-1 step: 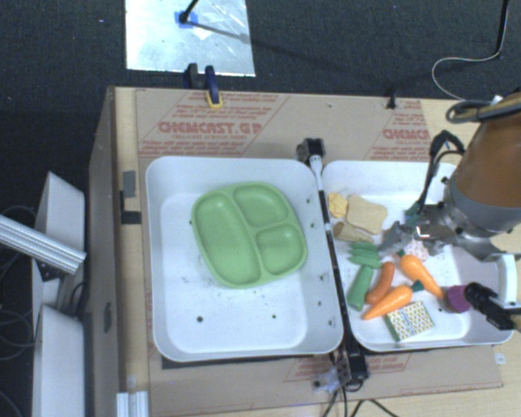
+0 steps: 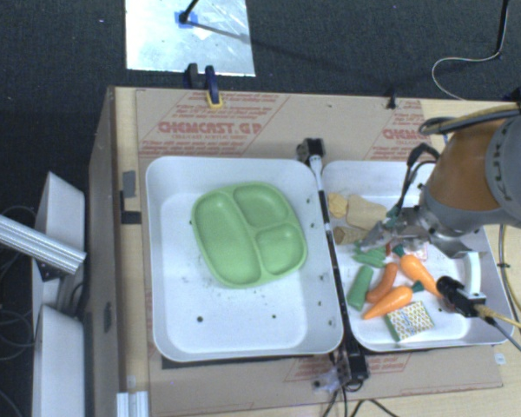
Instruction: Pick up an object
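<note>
My gripper is low in the right bin, reaching in from the right under the grey and orange arm. Its tip hangs over a small green piece and close to the tan chunks. Three orange carrot-like pieces lie just below it: one, one and one. A long green piece lies beside them. A speckled white block rests near the bin's front edge. I see nothing lifted off the bin floor.
The left bin holds a green divided plate. A metal divider runs between the two bins. The arm's bulk covers the right bin's far right side.
</note>
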Tool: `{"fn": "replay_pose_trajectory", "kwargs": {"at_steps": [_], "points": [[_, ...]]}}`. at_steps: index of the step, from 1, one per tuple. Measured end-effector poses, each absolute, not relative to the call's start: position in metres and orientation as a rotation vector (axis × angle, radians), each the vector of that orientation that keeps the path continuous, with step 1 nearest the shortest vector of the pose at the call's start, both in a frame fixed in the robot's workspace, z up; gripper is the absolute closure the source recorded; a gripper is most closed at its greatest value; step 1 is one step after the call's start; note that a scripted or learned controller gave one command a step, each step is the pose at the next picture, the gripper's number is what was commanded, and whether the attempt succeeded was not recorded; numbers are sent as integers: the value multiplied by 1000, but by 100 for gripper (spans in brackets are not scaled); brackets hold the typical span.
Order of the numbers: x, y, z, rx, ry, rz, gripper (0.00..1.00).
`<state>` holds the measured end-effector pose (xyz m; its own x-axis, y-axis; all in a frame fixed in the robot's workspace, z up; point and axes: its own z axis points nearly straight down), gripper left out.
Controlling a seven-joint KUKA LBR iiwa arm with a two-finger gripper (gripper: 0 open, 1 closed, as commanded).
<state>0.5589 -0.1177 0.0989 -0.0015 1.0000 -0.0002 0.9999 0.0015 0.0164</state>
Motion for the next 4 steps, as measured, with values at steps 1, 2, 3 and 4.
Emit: {"fn": "replay_pose_trajectory", "kwargs": {"at_steps": [1,2,3,4], "points": [[560,-117,110,2208,2217,22,100],[610,-63,197,2214,2224,6,100],[609,-64,196,2216,2224,3,0],[645,-115,88,2214,2218,6,0]]}}
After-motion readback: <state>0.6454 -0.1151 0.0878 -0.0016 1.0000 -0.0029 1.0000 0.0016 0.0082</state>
